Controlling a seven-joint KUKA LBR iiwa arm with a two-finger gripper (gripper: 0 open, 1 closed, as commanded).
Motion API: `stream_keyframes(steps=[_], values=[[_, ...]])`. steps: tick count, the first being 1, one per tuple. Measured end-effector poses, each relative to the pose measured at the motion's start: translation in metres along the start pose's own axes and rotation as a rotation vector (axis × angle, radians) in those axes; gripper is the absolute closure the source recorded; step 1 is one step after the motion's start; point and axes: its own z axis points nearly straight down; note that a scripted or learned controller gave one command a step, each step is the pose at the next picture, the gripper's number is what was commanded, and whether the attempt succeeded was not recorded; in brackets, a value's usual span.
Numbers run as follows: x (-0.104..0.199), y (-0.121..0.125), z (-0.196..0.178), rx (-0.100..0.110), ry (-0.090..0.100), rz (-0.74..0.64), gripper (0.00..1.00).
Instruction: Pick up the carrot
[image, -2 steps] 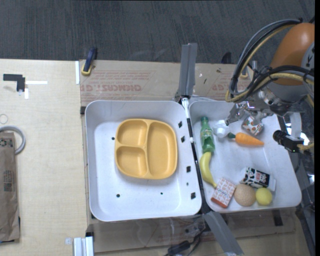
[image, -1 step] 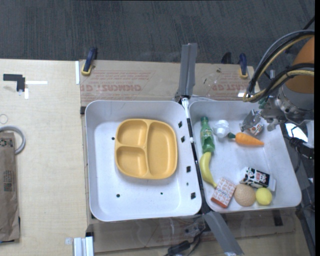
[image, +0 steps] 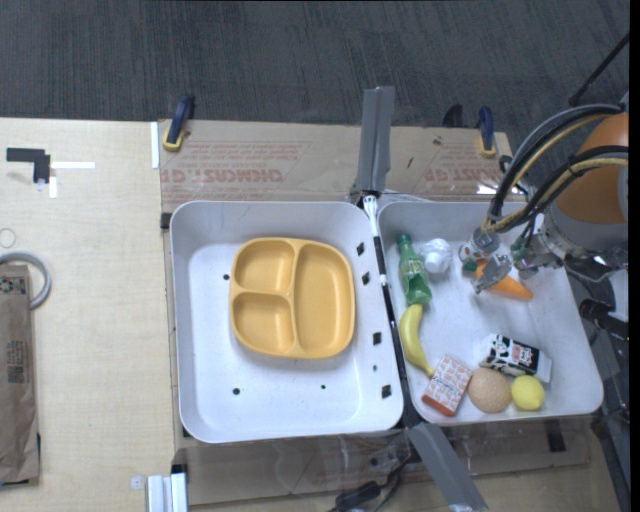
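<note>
**Gripper low over the carrot in the right bin**

Gripper (image: 492, 268) first: from my remote station I see it low in the upper part of the right bin (image: 575, 345), on the end of the grey arm (image: 590, 200) that comes in from the right with its orange band and black hoses. Its tip is right at the carrot (image: 512, 287), and they seem to touch, but I cannot tell from this view whether it is spread or pressed together, or if the carrot is really caught.

Now from the left side. On the bench (image: 90, 330) lies a brown paper bag (image: 17, 370) at the far left edge. Next comes the left bin (image: 200, 400), white and shallow, with a yellow divided plate (image: 294, 297) lying flat in it — three compartments, nothing in them.

In the right bin, along its left wall, a green bottle (image: 412, 272) lies with the cap toward the back, and just below it a banana (image: 412, 340). A small white crumpled object (image: 437, 254) is beside the bottle, near the back wall. The carrot lies to the right of this, orange, its thin end pointing to the right, partly under the gripper.

At the front of this bin are four things in a row — an orange-and-white snack packet (image: 447, 384), a round tan ball-like fruit (image: 489, 391), a lemon (image: 528, 393), and behind them a small black-and-white carton (image: 514, 356).
</note>
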Motion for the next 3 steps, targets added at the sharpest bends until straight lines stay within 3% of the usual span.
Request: stream_keyframes(steps=[1, 2, 3], values=[[0.025, 0.002, 0.003, 0.0, 0.0, -0.028, 0.0], [0.024, 0.002, -0.006, -0.001, -0.001, -0.024, 1.0], [0.043, 0.025, -0.087, 0.0, -0.001, 0.048, 1.0]])
